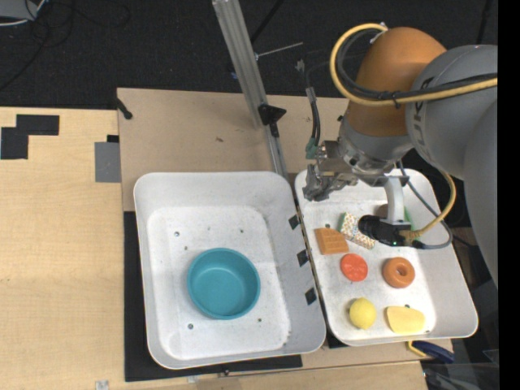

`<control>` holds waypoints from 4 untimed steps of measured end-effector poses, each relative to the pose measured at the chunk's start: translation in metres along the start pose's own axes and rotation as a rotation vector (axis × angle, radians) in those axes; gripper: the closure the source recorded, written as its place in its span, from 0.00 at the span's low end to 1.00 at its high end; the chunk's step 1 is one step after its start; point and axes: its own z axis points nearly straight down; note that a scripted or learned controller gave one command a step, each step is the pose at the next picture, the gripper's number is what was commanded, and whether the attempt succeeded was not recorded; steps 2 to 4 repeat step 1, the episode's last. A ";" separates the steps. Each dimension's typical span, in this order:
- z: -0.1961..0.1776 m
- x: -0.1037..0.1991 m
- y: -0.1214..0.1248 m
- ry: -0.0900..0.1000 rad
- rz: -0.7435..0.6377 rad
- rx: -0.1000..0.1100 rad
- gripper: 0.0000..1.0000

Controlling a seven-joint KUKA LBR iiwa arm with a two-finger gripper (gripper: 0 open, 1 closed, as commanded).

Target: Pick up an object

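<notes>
The waffle [330,240], tomato [353,267], donut [399,272], lemon [362,313] and a yellow wedge [405,319] lie in the right bin [455,315], near one another. My claw [318,187] hangs over that bin's far left corner, apart from them all; how wide it stands I cannot tell. A teal bowl [224,283] sits in the left bin [162,218] on the bench [65,242].

Pale wooden bench [57,218] against dark floor [122,31].

Below the hand [323,181], the right bin [455,315] is crowded by a waffle [330,240], tomato [353,267], doughnut [399,272] and lemon [362,313]; the left bin [162,201] is occupied by one teal bowl [224,283].
</notes>
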 end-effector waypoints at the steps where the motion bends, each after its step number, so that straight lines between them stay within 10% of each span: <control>1: 0.003 0.055 0.017 0.000 0.000 0.000 1.00; 4: 0.003 0.055 0.017 0.000 0.000 0.000 1.00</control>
